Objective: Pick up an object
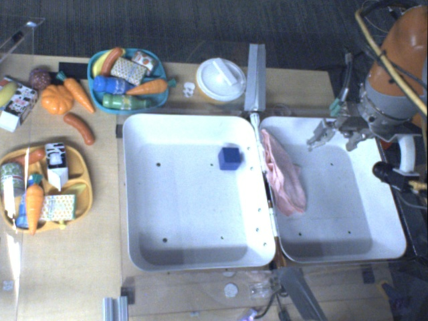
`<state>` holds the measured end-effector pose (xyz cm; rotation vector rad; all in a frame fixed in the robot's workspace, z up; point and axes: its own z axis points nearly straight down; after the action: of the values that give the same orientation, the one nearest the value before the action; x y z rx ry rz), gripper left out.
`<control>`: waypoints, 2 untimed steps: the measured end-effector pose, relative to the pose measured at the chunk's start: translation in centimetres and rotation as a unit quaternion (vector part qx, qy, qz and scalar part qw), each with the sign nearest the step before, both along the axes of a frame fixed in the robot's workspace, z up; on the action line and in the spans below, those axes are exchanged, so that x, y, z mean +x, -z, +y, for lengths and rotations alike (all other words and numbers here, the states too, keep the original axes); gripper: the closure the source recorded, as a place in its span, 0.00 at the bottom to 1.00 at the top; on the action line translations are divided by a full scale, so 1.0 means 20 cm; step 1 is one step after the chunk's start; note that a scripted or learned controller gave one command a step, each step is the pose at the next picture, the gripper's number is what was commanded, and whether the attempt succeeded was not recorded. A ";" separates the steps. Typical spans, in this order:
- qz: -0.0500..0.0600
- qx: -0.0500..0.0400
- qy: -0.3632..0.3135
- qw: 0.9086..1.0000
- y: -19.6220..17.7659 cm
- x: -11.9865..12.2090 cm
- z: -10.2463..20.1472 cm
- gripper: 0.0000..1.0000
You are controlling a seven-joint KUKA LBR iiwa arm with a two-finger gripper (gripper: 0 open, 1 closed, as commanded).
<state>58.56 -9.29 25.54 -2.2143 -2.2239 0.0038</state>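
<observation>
Gripper (332,134) open and empty, up-right of pink cloth (283,174), with blue block (230,158) left of that cloth.

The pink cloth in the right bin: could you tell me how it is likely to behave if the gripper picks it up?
The pink cloth lies crumpled and folded against the right bin's left wall, so it is probably floppy and would drape and stretch out when lifted. It looks thin, so likely light. A pinch might catch only one fold.
</observation>
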 end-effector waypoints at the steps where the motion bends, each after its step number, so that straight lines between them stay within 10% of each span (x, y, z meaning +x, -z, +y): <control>1: -0.001 0.000 0.031 1.000 0.79 0.03 0.04 0.00; 2: -0.009 -0.002 -0.220 0.975 0.83 0.25 -0.09 0.00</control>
<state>63.50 -11.09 8.93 -1.6779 -2.6703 -0.0114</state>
